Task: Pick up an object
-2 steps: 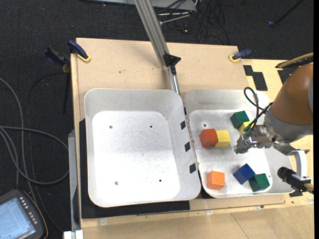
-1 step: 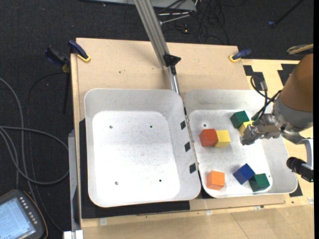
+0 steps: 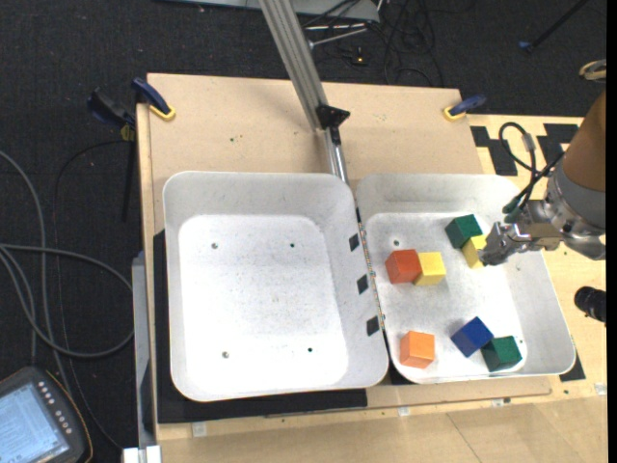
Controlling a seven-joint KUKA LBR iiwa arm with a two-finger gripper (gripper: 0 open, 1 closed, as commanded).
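While the end effector (image 3: 494, 249) hovered beside a small yellow block (image 3: 472, 250) — its opening indiscernible — the block looked rigid, light, best gripped across flat opposing faces.

2 bins (image 3: 260, 186), 2 orange blocks (image 3: 403, 265), 2 yellow (image 3: 431, 268), 2 green (image 3: 464, 229), 1 blue (image 3: 471, 336).

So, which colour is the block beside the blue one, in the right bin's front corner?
Dark green, seen in the camera view.
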